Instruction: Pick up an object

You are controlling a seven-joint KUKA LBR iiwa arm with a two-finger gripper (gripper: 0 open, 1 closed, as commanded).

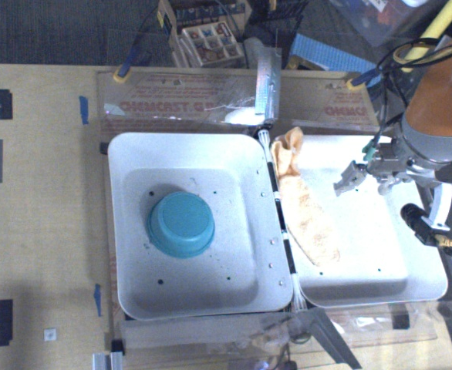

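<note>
A blue bowl (181,223) sits upside down in the left bin (133,160). A tan cloth (303,206) lies along the right bin's (380,276) left side. The claw (355,177) hovers over the right bin, fingers spread, grasping nothing.

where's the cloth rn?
The cloth lies in the right bin, along its left wall beside the divider, left of the gripper. The blue bowl sits in the left bin.

It looks like a robot lab. Two white bins (126,206) sit on a wooden bench (41,206) marked with black tape (1,105), and cables (411,52) and crates (207,29) crowd the far floor.
</note>
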